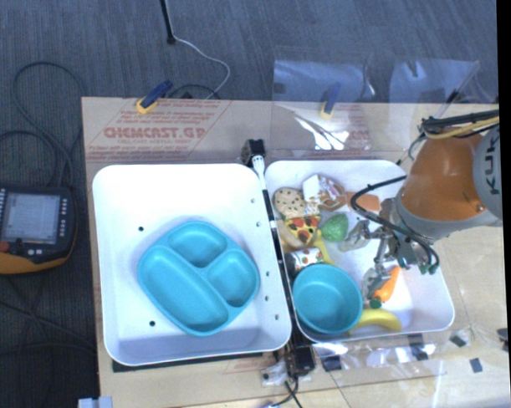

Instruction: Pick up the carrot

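Observation:
The carrot [390,284] is a small orange piece with a green end. It lies tilted in the right bin [433,306], just right of the blue bowl [326,298] and above the banana [378,321]. My gripper [387,267] hangs low over the carrot's upper end, and its dark and metal parts cover part of the carrot. The arm's orange band [443,184] sits above and to the right of it.
The right bin also holds a cookie [287,201], a pizza slice [301,231], a green item [335,228] and a wrapped snack [326,191], all crowded at the back left. A blue divided plate [199,276] lies in the left bin [121,195].

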You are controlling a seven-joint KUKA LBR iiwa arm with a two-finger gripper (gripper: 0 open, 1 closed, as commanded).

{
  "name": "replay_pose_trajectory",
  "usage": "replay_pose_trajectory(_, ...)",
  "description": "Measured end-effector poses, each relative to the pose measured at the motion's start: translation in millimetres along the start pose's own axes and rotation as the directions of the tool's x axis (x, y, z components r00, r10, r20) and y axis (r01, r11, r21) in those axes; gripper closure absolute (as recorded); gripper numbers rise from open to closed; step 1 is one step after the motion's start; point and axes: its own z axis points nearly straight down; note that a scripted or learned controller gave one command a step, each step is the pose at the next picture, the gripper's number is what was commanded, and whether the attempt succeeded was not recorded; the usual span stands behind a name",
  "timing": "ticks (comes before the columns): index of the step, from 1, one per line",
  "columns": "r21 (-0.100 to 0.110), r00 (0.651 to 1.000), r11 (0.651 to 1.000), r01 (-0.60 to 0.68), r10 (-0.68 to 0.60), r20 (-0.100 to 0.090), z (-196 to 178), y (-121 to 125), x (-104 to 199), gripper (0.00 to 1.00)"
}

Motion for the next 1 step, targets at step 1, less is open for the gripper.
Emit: replay_pose_trajectory(1,0.000,0.974,0.974,-0.226,0.226,0.009,-2.0,-22.9,41.4,0.00)
